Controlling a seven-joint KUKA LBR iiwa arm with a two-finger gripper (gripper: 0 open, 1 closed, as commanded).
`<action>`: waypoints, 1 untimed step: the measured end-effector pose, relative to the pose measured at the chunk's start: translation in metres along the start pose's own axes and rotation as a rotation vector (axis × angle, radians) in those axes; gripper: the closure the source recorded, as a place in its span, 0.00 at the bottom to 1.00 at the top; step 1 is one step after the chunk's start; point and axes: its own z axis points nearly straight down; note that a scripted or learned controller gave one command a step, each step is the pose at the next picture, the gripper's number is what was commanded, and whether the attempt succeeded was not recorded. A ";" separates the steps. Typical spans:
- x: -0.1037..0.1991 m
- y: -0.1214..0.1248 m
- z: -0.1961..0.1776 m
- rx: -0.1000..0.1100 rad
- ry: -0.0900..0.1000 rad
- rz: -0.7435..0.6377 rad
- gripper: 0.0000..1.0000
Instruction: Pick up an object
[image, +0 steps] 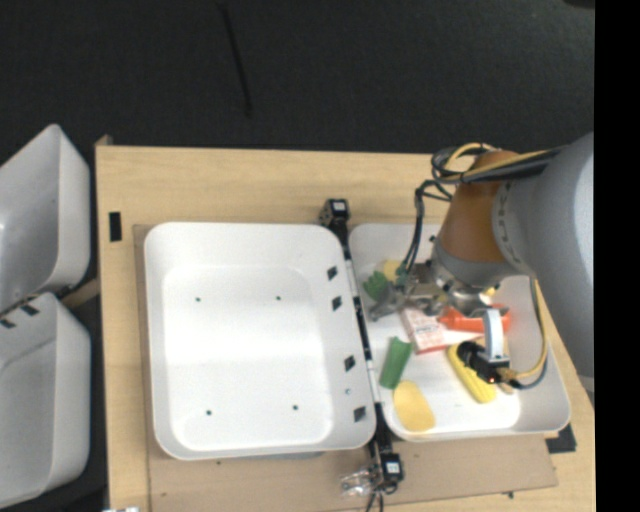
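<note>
Reaching: the grey arm (540, 215) comes in from the right and bends down over the right bin, its orange band (470, 225) above the wrist.
Gripper: the gripper (405, 292) sits low over the upper left part of the right bin, near the wall shared with the left bin; whether its fingers are spread or pressed together cannot be told, since the wrist and cables cover them.
Grasp: nothing can be seen between the fingers, so no hold can be confirmed.
Right bin: the right bin (545, 405) is a shallow white tray holding a small clutter of objects.
Green bar: a green bar (395, 362) lies tilted near the bin's left wall, below the gripper and apart from it.
Yellow lump: a pale yellow lump (413, 408) rests just below the green bar, near the bin's front edge.
Dark green piece: a dark green piece (377, 285) lies just beside the gripper, on its left.
Red and white box: a red and white box (425, 330) lies under the wrist, just right of the green bar.
Orange item: an orange item (465, 321) sits next to the box, partly covered by the arm.
Yellow tool: a yellow tool (472, 375) with dark parts lies toward the bin's right half.
Left bin: the left bin (245, 335) stands touching the right bin along its side.
Counter: the counter (250, 180) is light wood and carries both bins.
</note>
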 end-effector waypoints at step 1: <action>-0.003 0.005 -0.014 -0.009 -0.002 0.002 1.00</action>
